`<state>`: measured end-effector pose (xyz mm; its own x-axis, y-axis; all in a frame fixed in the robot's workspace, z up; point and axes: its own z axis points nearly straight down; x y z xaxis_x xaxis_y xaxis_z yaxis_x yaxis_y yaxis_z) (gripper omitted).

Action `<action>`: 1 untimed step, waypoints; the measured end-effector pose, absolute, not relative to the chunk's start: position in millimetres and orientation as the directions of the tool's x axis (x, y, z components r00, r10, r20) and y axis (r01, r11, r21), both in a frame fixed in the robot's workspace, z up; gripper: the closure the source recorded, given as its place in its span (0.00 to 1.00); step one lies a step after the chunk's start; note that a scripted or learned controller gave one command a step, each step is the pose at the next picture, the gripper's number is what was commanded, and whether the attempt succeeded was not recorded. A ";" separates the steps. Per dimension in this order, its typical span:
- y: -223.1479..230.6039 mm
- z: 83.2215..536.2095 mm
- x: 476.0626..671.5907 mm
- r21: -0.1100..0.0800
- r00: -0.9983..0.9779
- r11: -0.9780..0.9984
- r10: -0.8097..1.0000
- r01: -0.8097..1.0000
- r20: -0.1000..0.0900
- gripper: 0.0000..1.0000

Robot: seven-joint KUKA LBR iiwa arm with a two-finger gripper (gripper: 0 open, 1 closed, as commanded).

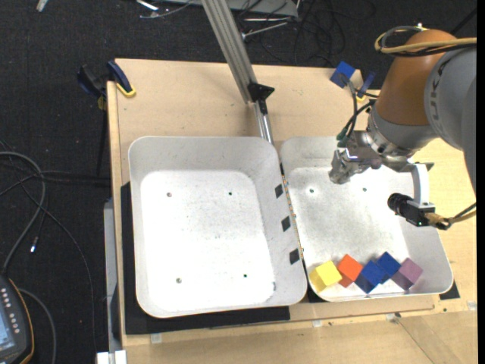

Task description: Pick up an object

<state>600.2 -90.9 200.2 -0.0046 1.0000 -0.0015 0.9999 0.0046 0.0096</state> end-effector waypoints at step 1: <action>-124.0 148.7 592.4 -0.005 0.004 -0.004 1.000 1.000 -0.001 1.00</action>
